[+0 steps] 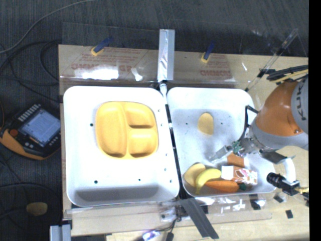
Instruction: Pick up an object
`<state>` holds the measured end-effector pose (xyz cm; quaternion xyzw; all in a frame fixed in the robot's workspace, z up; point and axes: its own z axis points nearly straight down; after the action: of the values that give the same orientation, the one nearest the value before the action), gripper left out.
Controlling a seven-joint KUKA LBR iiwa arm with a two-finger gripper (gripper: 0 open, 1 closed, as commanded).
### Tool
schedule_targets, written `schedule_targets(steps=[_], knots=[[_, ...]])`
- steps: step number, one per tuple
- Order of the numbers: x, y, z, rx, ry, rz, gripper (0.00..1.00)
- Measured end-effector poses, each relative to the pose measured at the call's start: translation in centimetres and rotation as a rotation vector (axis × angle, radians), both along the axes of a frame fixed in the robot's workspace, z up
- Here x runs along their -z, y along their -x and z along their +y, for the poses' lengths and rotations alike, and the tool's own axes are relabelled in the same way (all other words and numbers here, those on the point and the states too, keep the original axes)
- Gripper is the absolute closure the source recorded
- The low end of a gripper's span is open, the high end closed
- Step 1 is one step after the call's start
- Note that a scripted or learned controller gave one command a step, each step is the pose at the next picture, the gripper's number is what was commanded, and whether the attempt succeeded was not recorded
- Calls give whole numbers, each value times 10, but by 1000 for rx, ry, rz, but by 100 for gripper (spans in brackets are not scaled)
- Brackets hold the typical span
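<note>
The right bin [188,134] holds several toy foods. A pale yellow rounded piece [205,123] lies alone near its middle. Along the front wall sit a yellow banana [204,176], an orange carrot [221,186] and a small white and red carton [242,175]. A small orange piece [235,160] lies just above the carton. My gripper [228,152] reaches in from the right and hangs low over the bin, right beside that orange piece and above the front cluster. I see nothing clearly held in it.
The left bin [80,185] carries a yellow compartment tray [126,129]. The arm's orange band [281,115] overhangs the right bin's right wall. A black handheld controller [36,127] lies off the bench at the left, and cables run at the right.
</note>
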<state>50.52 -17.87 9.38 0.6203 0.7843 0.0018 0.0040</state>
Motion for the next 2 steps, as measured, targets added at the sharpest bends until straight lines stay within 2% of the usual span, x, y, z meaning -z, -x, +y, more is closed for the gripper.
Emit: schedule_targets(steps=[1,2], knots=[[-9,-2,0,0,3,-5,100],[3,-54,28,152,2,-1,100]])
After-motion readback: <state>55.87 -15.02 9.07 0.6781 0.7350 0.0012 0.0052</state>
